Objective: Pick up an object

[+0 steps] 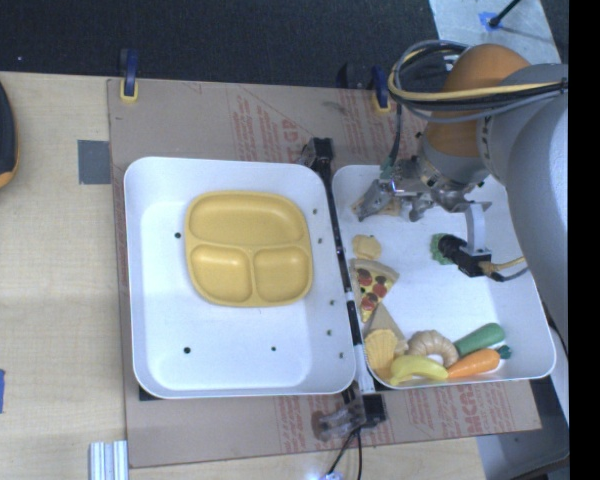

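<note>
Hovering at the far end of the right bin (520,298), gripper (388,202) blurred.
Can't tell whether it's spread or pinching; pizza (373,284) lies near it, a green toy (441,249) half hidden by the arm (540,168).

I watch through one fixed camera above the bench (50,298), tilted down over the left bin (230,353) and right bin (430,298) (fairly close), with the arm (540,158) at the view's right.

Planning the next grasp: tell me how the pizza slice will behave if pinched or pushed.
The pizza slice lies flat, so it probably won't roll but may be hard to pinch. It looks like toy plastic: likely stiff and light. A push would probably slide it across the smooth bin.
</note>
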Robot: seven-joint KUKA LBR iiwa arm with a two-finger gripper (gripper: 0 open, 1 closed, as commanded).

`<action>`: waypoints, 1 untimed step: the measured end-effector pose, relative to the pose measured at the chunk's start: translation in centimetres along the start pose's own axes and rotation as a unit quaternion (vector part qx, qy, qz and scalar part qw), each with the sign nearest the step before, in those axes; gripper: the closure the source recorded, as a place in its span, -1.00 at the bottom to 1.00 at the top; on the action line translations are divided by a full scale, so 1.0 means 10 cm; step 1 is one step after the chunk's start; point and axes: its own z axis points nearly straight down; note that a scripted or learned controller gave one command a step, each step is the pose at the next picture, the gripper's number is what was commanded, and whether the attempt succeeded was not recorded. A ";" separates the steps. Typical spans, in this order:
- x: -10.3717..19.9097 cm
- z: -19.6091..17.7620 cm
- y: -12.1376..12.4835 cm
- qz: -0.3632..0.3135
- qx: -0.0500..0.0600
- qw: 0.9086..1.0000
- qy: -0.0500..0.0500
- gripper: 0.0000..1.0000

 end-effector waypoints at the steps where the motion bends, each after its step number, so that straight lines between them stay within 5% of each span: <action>1: -0.34 0.00 -0.01 0.002 0.000 1.000 -0.001 -1.00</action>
